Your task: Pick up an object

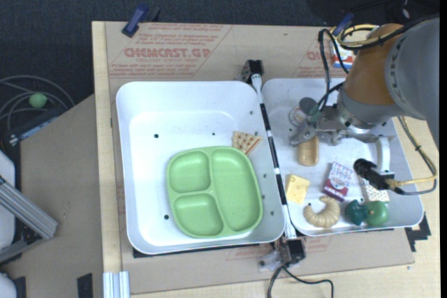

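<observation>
My gripper (307, 125) is low in the right bin (412, 209), near that bin's left wall, with the grey arm and its orange band coming in from the right. Just in front of the gripper lies a tan, bread-like piece (308, 151), touching it or nearly so. Further toward the front of the same bin are a yellow cheese wedge (297, 188), a croissant (323, 213), a small red and white box (339, 180) and two green round pieces (367, 213). I cannot make out anything held by the gripper.
The left bin (140, 122) holds a green divided plate (213, 190) and a waffle-patterned cracker (246, 142) by its right wall. The wall between the bins runs close to the gripper's left side. A blue clip (136, 20) lies at the bench's back edge.
</observation>
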`<action>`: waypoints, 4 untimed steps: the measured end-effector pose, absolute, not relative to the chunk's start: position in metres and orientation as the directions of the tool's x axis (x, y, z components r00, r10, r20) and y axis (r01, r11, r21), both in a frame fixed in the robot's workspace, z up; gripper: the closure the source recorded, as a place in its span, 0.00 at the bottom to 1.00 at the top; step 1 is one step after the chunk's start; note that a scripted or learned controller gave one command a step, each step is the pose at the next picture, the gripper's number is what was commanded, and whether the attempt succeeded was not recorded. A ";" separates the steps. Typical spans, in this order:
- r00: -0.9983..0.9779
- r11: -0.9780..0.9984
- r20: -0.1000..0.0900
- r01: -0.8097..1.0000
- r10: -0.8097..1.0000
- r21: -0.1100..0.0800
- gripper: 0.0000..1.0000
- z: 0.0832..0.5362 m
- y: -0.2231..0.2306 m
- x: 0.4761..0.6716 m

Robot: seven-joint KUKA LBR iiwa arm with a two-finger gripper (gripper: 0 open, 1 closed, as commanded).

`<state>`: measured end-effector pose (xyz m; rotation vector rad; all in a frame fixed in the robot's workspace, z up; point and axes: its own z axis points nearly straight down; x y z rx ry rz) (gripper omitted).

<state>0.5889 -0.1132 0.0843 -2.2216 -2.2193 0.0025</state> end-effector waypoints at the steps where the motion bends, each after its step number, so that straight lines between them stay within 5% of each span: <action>1: 0.001 -0.001 0.000 1.000 1.000 -0.002 0.00 0.084 -0.110 0.528; 2: -0.001 0.001 0.001 1.000 1.000 0.000 0.00 0.085 -0.096 0.574; 3: 0.000 0.000 0.000 1.000 1.000 0.001 1.00 0.094 -0.097 0.574; 4: -0.003 0.003 0.002 1.000 1.000 0.003 1.00 0.186 -0.004 0.568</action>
